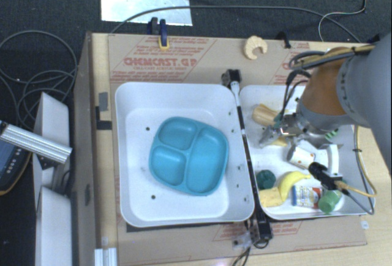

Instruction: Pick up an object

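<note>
My gripper (274,135) is down in the right bin (350,212), near its left wall. A tan wooden cylinder (264,114) lies just above it and a small white cylinder (299,155) just to its lower right. Toward the bin's front sit a dark green round piece (265,179), a yellow banana (286,184), a white and blue tube (304,196) and a green cap (329,201). The grey arm with its orange band (323,88) hides the bin's upper right part. Nothing is visibly held.
In the left bin (131,113) lies a blue divided plate (187,155). A tan croissant-shaped toy (255,46) rests on the cardboard behind the bins. A black divider bar (244,136) runs between the bins. Cables lie at the left and back.
</note>
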Robot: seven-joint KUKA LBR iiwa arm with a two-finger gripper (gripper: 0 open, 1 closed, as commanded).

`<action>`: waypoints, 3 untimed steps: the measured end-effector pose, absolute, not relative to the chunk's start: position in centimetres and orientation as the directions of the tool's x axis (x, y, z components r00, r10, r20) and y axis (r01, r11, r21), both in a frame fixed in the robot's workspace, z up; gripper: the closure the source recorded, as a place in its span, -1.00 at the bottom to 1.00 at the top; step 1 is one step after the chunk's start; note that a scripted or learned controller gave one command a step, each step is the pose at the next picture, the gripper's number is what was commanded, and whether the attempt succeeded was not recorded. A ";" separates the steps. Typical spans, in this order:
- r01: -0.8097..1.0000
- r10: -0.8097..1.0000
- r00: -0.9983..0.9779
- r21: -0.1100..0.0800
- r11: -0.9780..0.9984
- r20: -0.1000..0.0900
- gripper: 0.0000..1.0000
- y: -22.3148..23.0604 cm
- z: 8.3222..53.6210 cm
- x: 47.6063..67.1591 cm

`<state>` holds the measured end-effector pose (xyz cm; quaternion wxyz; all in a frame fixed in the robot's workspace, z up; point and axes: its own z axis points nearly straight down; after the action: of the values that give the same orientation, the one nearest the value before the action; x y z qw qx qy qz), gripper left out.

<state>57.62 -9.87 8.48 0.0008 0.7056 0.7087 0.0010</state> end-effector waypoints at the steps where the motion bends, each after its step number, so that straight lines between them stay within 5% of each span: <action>1: 1.000 1.000 -0.002 0.000 0.002 0.000 -1.00 -10.1 8.5 66.9; 3: 1.000 1.000 -0.004 0.000 0.004 -0.001 -1.00 -10.4 8.5 66.9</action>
<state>66.87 -10.36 8.48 0.0004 0.7057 0.7085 -0.0003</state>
